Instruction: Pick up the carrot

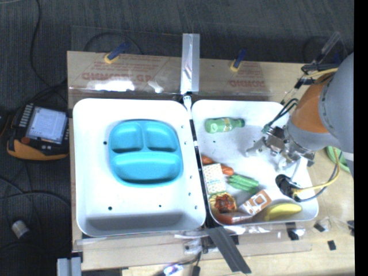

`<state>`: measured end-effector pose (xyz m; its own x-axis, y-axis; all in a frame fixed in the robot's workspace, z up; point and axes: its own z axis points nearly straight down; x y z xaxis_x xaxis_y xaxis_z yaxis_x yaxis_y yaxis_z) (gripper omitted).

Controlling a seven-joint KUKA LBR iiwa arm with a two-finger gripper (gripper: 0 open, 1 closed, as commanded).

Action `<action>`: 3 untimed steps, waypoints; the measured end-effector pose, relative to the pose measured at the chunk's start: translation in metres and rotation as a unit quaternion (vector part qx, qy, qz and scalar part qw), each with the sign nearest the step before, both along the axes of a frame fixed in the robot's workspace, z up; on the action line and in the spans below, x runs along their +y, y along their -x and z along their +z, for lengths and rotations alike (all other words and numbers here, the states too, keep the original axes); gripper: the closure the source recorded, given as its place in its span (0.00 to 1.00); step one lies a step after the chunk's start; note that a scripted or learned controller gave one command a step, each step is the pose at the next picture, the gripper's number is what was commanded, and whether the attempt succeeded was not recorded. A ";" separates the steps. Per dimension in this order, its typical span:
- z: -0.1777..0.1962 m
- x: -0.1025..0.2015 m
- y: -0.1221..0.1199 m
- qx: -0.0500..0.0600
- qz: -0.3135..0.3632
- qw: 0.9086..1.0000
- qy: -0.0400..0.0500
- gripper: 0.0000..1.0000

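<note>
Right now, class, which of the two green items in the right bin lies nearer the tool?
The green bottle, on its side near the bin's far wall, lies nearer the tool than the green vegetable among the food pile.

**Faint red print, no words legible**

Red lettering runs across the cardboard sheet (132,73) at the bench's far edge, too blurred to read. Small cartons (214,178) in the right bin (253,109) carry print too small to make out.

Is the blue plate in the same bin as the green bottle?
No, the blue plate lies in the left bin, while the green bottle lies in the right bin.
</note>
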<state>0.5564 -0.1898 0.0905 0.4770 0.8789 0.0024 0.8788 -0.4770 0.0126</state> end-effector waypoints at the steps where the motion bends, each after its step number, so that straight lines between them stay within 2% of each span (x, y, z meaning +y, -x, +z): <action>1: -0.001 0.018 0.032 -0.001 -0.217 0.976 -0.002 0.00; 2: 0.071 -0.035 0.074 0.008 -0.290 0.957 -0.002 0.00; 3: -0.001 -0.019 0.065 0.006 -0.314 0.949 -0.017 0.00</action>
<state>0.4917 -0.2088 0.0895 0.9069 0.4210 0.0170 0.4213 -0.9067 -0.0216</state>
